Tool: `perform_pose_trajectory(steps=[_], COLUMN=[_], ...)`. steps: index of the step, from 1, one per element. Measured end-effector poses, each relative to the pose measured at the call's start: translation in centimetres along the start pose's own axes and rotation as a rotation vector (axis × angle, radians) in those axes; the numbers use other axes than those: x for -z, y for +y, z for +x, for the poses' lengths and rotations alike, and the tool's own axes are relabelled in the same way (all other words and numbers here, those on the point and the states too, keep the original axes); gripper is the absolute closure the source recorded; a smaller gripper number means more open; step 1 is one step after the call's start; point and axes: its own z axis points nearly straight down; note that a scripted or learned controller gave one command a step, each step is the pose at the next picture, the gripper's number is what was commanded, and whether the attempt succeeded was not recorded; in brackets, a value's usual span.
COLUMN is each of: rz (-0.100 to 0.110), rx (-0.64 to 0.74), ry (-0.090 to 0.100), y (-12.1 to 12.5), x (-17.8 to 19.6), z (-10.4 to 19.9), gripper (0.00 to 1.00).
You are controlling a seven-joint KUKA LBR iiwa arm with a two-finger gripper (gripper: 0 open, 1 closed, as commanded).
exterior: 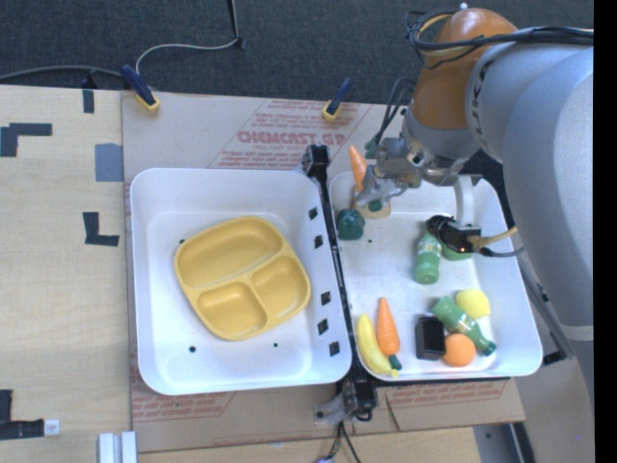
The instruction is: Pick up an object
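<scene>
— Pincer (374, 199) first: where are we seeing it?

— We are seeing it hanging over the far-left corner of the right bin (501, 360), below the arm's orange band (453, 66). Whether its tips are apart or together, we cannot tell; the wrist is covering them from this angle.

— Are we carrying anything?

— We are not seeing anything between the tips, so we are not claiming a hold. We are judging this as the approach step, lining up over a target, not yet lifting.

— Which target are we reading it as?

— Probably the dark green round toy (349, 225), which is sitting just beside the pincer on its near-left side, close to the bin's left wall. An orange carrot-like piece (358, 167) is lying just beyond it at the far edge.

— And the other candidates?

— They are lying well apart from the pincer: a green bottle (427, 258) mid-bin, a second carrot (387, 326) and a banana (371, 345) along the near edge, a lemon (472, 303) and an orange (460, 350) at the near right. The yellow divided plate (243, 276) is sitting in the left bin (154, 258).

— What is the next move asking of us?

— We are thinking it needs a small shift toward the green toy, then a straight descent. The wall is crowding that side, and a round toy may be rolling away under a glancing touch.
</scene>
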Motion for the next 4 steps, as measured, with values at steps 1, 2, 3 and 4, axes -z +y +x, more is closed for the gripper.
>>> perform_pose_trajectory(steps=[1,2,3,4], rz=[0.0,0.001,0.001,0.001], rx=[0.0,-0.001,0.001,0.002], ry=[0.0,-0.001,-0.002,-0.002], y=[0.0,2.8,2.8,2.8], x=[0.0,-10.4,-9.4,-9.5], z=[0.0,-6.4,-6.3,-6.3], gripper=[0.0,0.0,1.0,0.0])
